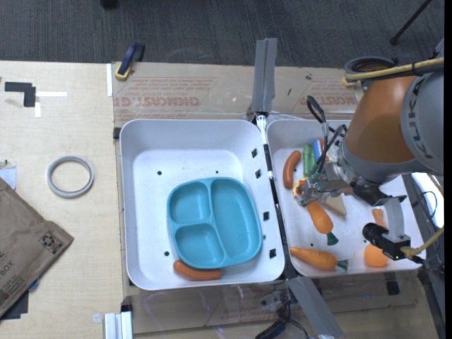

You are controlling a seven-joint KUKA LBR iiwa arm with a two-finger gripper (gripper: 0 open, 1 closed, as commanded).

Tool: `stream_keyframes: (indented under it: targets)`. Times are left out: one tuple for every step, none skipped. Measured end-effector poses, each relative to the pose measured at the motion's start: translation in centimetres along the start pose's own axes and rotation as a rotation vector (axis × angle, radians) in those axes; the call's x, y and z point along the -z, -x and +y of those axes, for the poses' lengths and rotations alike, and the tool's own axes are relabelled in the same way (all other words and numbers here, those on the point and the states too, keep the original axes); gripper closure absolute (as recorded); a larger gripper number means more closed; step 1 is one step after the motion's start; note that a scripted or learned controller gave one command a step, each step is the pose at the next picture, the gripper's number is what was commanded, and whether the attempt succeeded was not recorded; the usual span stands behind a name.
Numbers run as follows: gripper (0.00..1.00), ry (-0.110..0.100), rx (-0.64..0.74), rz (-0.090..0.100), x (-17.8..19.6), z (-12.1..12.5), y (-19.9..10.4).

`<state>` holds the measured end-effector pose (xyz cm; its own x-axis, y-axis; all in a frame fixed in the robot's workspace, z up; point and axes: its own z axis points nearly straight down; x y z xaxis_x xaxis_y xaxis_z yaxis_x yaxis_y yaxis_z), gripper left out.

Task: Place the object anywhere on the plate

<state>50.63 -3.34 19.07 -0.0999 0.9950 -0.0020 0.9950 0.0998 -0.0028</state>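
Left bin [141,210]: blue three-part plastic plate [213,222] inside; an orange sausage-shaped toy [198,270] touching its near rim.
Right bin [296,274]: red sausage [292,168], green piece [309,157], two carrots [319,217] [314,258].
Gripper [305,193]: low among the toys, fingers too blurred; cannot tell their spread.
Arm: hides the bin's far right.

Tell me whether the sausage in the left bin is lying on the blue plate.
No. The sausage lies on the bin floor just beside the near edge of the blue plate.

Robotics lab: bins [134,189], taped bench [56,119]
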Motion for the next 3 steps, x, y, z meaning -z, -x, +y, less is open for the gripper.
stream_keyframes:
  targets:
    - [1.00, -0.001, 0.031, 0.000, 0.6, 6.3, -6.9]
    - [1.00, 0.000, 0.036, 0.000, 5.3, 3.7, -11.4]
    - [1.00, -0.004, -0.163, -0.001, 0.0, 3.1, -8.7]
